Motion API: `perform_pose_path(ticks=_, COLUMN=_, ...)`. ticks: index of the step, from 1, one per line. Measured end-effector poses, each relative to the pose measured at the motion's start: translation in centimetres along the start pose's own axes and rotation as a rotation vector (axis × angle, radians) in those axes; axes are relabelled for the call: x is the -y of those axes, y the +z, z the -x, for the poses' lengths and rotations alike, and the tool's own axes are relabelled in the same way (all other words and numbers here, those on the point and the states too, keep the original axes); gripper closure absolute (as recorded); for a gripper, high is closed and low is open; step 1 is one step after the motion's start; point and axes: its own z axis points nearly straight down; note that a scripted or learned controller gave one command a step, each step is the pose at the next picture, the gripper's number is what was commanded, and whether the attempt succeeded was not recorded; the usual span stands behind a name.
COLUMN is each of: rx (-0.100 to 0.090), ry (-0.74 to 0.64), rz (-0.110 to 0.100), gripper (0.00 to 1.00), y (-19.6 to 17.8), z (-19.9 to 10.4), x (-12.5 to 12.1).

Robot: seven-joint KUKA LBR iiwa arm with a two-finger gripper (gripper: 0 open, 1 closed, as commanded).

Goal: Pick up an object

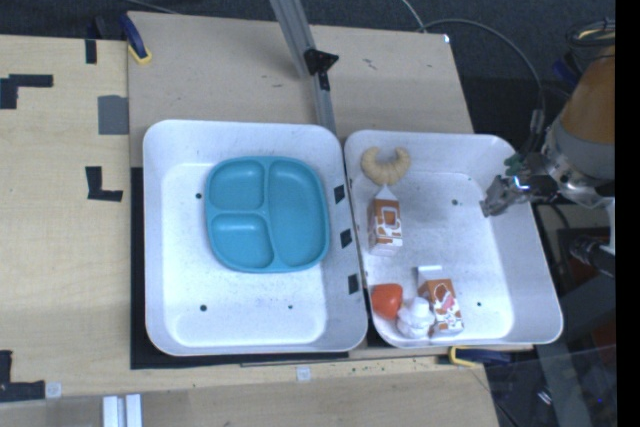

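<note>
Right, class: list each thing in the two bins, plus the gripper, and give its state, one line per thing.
Blue divided plate: flat in left bin.
Croissant: lying at right bin's far edge.
Upper carton: lying flat.
Lower carton: lying flat, near corner.
Red item: beside white item.
Gripper: at right bin's rim, holding nothing visible.

Divided plate (267,213) in left bin (160,245); croissant (385,163), two cartons (386,222) in right bin (520,265)

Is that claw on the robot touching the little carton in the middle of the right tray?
Apart. The camera view shows the gripper at the right bin's right wall, with bare white floor between it and the small carton.
</note>
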Motion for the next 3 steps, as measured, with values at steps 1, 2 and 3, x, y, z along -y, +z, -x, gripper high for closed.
perform_pose_path(ticks=1, rx=-0.002, ry=-0.006, rz=0.0, gripper=1.0, y=-1.1, z=-5.9, x=-0.7)
perform_pose_path(ticks=2, rx=-0.002, ry=-0.005, rz=-0.002, gripper=1.0, y=-1.1, z=-10.9, x=-0.7)
perform_pose_path(ticks=3, rx=-0.002, ry=-0.008, rz=-0.001, gripper=1.0, y=-1.7, z=-17.2, x=-1.6)
